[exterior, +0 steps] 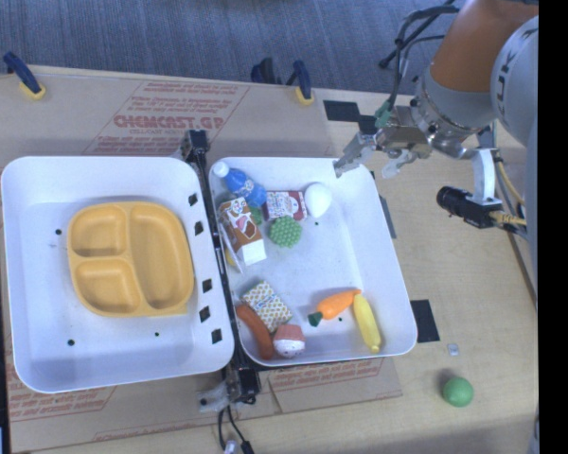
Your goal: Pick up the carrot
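Hand (367, 157) above bin corner, carrot (335, 305) touching banana (365, 322)

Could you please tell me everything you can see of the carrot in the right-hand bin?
The carrot is a small toy, smooth and plastic-looking, with an orange body and a dark green stub at its left end. It lies flat on the floor of the right bin, near the front right corner, pointing left to right and tilted slightly upward towards the right. Its right end meets the yellow corn-like piece beside it; whether they touch is unclear. The hand hovers over the bin's far edge, well away from it.
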Robot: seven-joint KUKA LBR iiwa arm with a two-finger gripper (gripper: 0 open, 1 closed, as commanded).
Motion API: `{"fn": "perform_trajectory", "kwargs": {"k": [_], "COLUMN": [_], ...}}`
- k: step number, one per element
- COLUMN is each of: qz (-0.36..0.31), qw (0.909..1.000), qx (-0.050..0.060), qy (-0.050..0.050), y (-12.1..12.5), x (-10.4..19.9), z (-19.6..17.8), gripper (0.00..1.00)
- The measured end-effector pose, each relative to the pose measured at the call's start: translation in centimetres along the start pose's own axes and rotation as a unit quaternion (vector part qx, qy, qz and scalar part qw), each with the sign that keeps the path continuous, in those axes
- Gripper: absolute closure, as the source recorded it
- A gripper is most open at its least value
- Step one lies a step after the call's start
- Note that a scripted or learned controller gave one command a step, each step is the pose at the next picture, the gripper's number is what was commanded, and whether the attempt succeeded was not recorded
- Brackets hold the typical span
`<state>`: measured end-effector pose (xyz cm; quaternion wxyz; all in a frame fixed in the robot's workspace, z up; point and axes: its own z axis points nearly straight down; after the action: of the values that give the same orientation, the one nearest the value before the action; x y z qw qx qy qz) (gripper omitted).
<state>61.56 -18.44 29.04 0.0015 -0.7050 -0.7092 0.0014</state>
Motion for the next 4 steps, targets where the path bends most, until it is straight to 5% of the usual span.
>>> {"fn": "perform_trajectory", "kwargs": {"k": [1, 2, 3, 4], "qz": [-0.018, 0.040, -0.104, -0.106], "qw": [0.9998, 0.9992, 0.9946, 0.9944], "qx": [0.001, 0.000, -0.001, -0.001], "qy": [0.001, 0.001, 0.001, 0.000], "y": [-4.3, -10.0, -13.8, -13.8], "x": [-2.3, -2.6, 1.0, 0.9], "z": [17.9, 19.9, 19.9, 18.9], "gripper": [0.00, 0.00, 0.00, 1.00]}}
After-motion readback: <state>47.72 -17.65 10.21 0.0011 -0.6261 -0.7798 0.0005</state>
